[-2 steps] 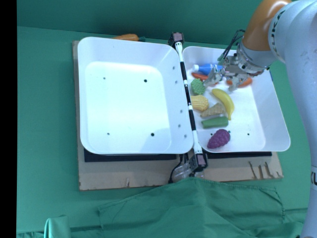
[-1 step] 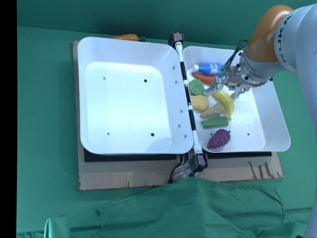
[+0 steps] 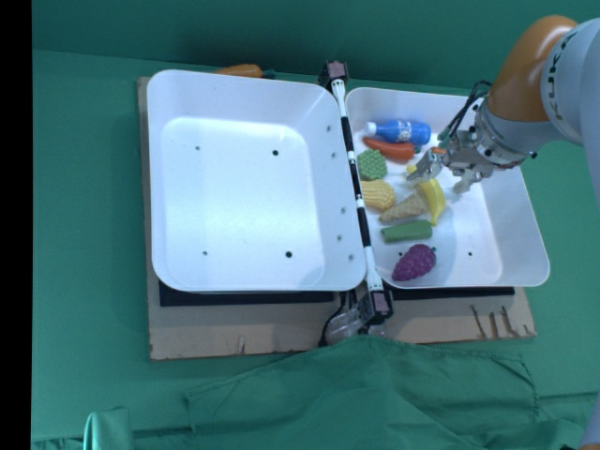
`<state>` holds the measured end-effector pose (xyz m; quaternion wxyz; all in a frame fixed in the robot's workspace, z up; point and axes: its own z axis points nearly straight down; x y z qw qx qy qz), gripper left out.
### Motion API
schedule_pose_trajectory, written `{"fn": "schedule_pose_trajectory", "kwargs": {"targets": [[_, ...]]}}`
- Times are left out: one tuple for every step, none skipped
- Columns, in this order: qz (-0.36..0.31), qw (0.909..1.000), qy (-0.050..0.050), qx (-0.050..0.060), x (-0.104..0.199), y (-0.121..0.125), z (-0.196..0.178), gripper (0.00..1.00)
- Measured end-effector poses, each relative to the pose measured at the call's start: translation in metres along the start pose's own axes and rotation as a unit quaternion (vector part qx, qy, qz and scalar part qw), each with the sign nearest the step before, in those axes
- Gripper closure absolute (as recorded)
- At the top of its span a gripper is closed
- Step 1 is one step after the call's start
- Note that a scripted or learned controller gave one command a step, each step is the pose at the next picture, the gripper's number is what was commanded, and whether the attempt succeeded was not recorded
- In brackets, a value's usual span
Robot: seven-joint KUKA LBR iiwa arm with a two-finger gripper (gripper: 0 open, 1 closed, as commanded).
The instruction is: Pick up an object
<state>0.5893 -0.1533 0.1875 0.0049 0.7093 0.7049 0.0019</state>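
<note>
The right bin holds several toy foods: a blue bottle, a red pepper, a green bumpy fruit, yellow corn, a tan cone, a yellow banana, a green cucumber and purple grapes. My gripper hangs over the bin's upper middle, just above the banana's top end and right of the pepper. Its fingers stand open, and I see nothing between them.
The left bin lies beside the right one, with a black-and-white divider bar between them. An orange object sits outside the left bin's far rim. Green cloth covers the front.
</note>
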Motion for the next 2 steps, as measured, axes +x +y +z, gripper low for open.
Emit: {"fn": "schedule_pose_trajectory", "kwargs": {"targets": [[0.001, 1.0, -0.001, -0.004, 0.0, 0.002, -0.014, 1.0], [-0.002, 1.0, -0.001, -0.003, -0.009, 0.037, -0.108, 1.0]]}}
